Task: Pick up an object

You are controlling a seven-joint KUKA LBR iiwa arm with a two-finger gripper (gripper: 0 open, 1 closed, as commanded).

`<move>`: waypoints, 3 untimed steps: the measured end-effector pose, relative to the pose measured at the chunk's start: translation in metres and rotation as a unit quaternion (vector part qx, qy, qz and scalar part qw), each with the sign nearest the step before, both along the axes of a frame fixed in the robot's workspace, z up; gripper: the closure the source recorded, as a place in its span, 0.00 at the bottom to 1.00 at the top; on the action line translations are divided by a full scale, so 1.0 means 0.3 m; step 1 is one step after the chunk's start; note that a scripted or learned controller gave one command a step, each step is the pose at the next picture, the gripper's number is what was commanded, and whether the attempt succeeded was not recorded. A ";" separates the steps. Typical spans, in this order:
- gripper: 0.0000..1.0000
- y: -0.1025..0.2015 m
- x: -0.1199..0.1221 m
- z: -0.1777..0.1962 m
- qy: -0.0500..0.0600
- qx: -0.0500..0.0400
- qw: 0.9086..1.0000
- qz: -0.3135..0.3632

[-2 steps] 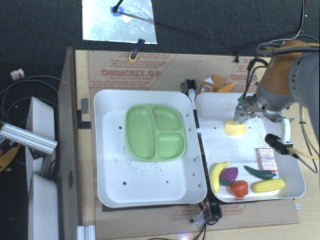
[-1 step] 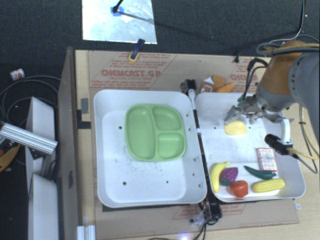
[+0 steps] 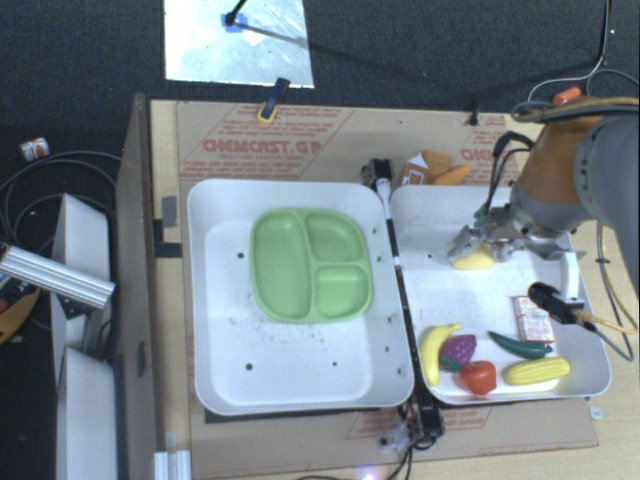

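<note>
My gripper [image 3: 486, 242] hangs low over the upper part of the right bin [image 3: 430, 218]. A small yellow lemon-like piece [image 3: 473, 261] lies right under its tip and is partly covered by it. Toward the front of the same bin lie a yellow banana [image 3: 436, 349], a purple bunch of grapes [image 3: 460, 348], a red tomato [image 3: 480, 377], a yellow corn cob [image 3: 537, 371], a dark green chili [image 3: 520, 345] and a small red and white box [image 3: 531, 319].
The left bin [image 3: 225, 298] holds a green divided plate [image 3: 309, 266]. Between the two bins runs a raised rim [image 3: 396, 268]. An orange and white item [image 3: 432, 169] lies on the cardboard behind the right bin.
</note>
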State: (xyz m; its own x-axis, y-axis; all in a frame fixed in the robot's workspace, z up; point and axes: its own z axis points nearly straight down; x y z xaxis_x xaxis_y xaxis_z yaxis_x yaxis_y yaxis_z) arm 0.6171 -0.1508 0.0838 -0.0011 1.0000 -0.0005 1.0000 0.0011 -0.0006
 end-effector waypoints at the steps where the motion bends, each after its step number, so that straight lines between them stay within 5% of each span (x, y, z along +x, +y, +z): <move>1: 0.00 -0.064 0.032 0.145 -0.004 -0.001 1.000 0.000; 2: 0.00 0.007 0.065 -0.005 0.000 0.000 1.000 0.002; 3: 1.00 0.003 0.077 0.051 -0.006 0.000 1.000 0.002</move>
